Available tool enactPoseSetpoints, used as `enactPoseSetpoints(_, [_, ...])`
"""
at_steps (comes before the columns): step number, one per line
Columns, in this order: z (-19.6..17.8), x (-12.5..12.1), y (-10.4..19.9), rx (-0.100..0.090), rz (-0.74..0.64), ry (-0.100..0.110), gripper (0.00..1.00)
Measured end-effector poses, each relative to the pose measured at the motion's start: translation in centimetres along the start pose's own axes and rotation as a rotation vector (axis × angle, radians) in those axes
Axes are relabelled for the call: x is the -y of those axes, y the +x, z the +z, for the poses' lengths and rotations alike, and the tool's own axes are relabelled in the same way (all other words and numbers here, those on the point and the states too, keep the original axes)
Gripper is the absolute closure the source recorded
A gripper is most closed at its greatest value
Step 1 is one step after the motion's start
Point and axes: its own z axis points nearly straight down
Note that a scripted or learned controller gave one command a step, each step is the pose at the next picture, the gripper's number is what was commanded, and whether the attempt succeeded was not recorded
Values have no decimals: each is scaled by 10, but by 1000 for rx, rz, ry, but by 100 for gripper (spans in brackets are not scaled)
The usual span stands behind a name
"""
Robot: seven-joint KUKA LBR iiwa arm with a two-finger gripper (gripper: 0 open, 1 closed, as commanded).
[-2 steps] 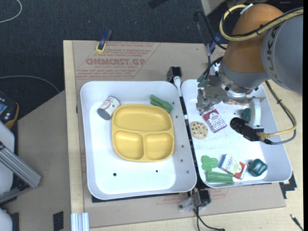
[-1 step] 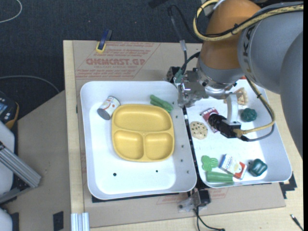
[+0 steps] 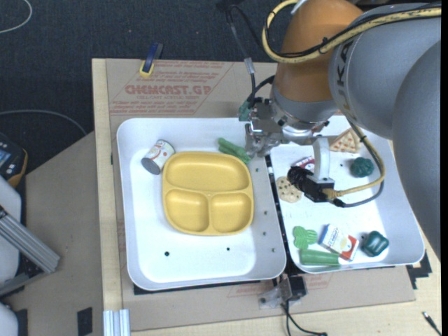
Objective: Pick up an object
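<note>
Camera: you look down at a slant from above the worktop (image 3: 175,93).
Coverage: both bins (image 3: 133,208).
Arm (image 3: 378,54): enters from your right.

A brown board (image 3: 168,88) with red lettering lies under the bins; a blue-and-yellow item, perhaps a clip (image 3: 150,60), rests on its far edge.

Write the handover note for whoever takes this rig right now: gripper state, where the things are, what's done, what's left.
Gripper: low over the top edge between the two shallow white bins, beside the green stick-shaped piece; nothing seen held, and whether it is open or shut cannot be told.
Left bin: yellow three-compartment plastic tray, small tipped-over can at its upper left, the green piece at its upper right.
Right bin: round spotted cookie, triangular pizza-slice toy, dark green lump, green toys and a small carton along the near edge.
Done: no pick visible.
Left: grasp and lift one object.
</note>
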Motion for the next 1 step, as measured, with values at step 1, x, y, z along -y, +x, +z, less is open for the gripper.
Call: enactPoseSetpoints(1, [16, 2, -9, 1, 6, 6, 100])
